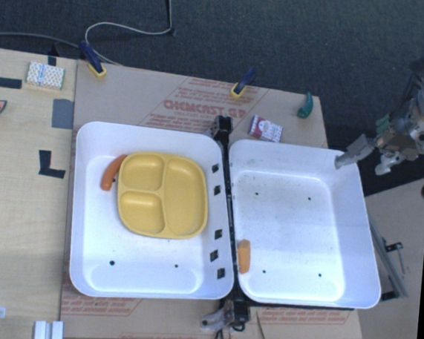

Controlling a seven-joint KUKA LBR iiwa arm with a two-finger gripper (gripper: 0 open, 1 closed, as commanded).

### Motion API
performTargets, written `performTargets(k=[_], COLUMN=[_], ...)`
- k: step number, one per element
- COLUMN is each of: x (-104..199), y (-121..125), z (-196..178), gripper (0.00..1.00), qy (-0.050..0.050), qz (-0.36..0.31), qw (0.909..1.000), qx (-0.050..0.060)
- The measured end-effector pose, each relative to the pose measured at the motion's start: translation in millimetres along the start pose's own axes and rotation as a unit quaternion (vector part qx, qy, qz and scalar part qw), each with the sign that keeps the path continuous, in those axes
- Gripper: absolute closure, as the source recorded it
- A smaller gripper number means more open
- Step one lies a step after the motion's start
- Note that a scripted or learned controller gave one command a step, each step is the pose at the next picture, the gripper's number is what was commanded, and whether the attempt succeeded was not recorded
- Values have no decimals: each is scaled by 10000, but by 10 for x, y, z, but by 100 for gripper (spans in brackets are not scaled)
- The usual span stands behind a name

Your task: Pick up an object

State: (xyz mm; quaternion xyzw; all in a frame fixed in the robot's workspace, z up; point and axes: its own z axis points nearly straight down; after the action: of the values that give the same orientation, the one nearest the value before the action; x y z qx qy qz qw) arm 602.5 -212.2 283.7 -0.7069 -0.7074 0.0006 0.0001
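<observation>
Right, counting what sits on the bench from where I stand:

Bins: two shallow white ones side by side, the left bin (83, 264) and the right bin (354, 238), joined along a dark seam with black clips.

Plate: one yellow divided plate (163, 195), three compartments, lying flat in the left bin, toward its upper half.

Sausage-shaped pieces: two. One orange sausage (111, 172) lies in the left bin, touching or just beside the plate's left edge, tilted slightly. One paler orange piece (243, 256) lies in the right bin against its left wall, near the lower corner, well apart from the plate.

Arm: one, its grey wrist at the far right, above and outside the right bin's upper right corner.

Gripper (370, 154): hangs near that bin's upper right corner, beyond the rim; nothing is seen between its fingers. Whether it is spread or closed I cannot tell, it is too small and cluttered.

Clamps on the cardboard's back edge: three, one blue clamp (93, 58) with a yellow tip at left, another blue-and-yellow clamp (242, 84) in the middle, one green clamp (306, 105) at right.

Small packet (265, 128): one, red and white, on the cardboard just behind the right bin.

Sponge-like block (45, 76): one, on the wooden table at far left.

Cable (129, 27): one pale loop on the dark floor behind.
</observation>
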Motion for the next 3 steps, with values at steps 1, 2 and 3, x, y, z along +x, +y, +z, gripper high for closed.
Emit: performTargets(k=[1, 2, 3], x=[470, 729, 1161], y=[131, -92, 665], z=[1106, 1975, 1988], gripper=[0, 0, 0], qy=[9, 2, 5], qz=[-5, -1, -9], qw=[10000, 10000, 10000], qx=[9, -10, -10])
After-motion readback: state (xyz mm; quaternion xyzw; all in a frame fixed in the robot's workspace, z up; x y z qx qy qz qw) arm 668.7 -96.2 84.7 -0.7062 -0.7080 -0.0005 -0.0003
